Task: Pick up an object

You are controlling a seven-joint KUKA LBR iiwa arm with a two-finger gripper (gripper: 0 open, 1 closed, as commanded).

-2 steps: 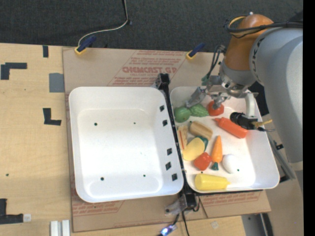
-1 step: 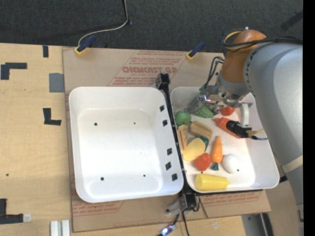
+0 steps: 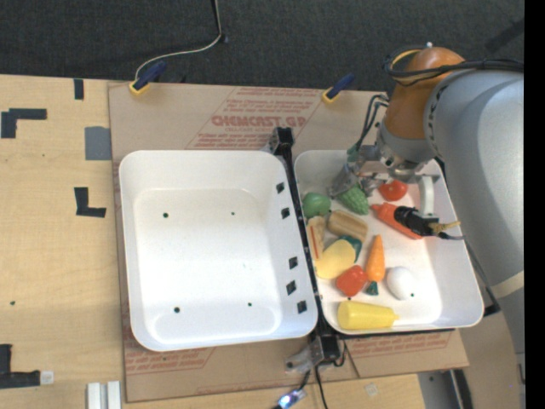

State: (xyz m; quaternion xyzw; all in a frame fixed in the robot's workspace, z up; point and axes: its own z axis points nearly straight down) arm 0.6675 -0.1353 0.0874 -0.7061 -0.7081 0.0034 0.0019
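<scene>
The right bin (image 3: 456, 292) holds several toy foods. Among them are a green round piece (image 3: 317, 204), a green leafy piece (image 3: 355, 200), a red tomato (image 3: 392, 190), a tan log (image 3: 347, 223), a yellow piece (image 3: 337, 259), an orange carrot (image 3: 375, 258), a red pepper (image 3: 350, 281), a white egg (image 3: 398, 281) and a yellow corn-like piece (image 3: 366, 316). My gripper (image 3: 358, 177) hangs low over the bin's far side, just above the green leafy piece and left of the tomato. Nothing is visibly held.
The left bin (image 3: 136, 228) lies beside the right one, with a black divider clip strip (image 3: 289, 220) between them. Both rest on a cardboard sheet (image 3: 247, 118). The grey arm (image 3: 477, 135) covers the bench's right side.
</scene>
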